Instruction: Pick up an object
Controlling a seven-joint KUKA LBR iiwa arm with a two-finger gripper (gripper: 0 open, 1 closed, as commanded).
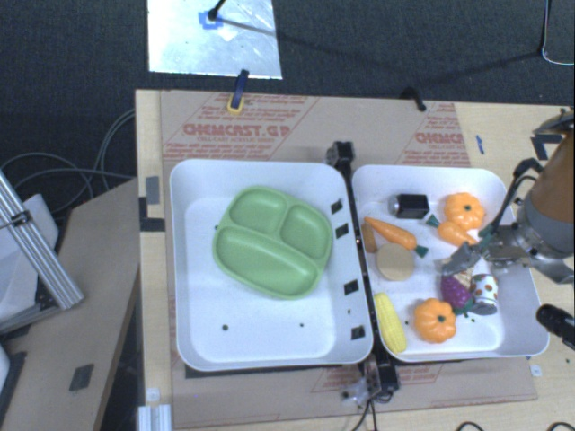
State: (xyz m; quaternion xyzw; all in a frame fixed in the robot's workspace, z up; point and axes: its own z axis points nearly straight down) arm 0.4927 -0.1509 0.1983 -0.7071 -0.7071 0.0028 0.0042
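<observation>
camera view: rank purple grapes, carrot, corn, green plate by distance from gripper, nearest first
1. Purple grapes, right bin, just below the gripper.
2. Carrot, right bin, toward its left side.
3. Corn, right bin's lower left corner; close to the carrot's distance, so this order is soft.
4. Green plate, left bin, clearly farthest.

The grey arm enters from the right edge, its wrist angled down and leftward. The hand (460, 260) sits low at the end of it, metal fingers (454, 259) pointing left; their spread cannot be judged.
</observation>
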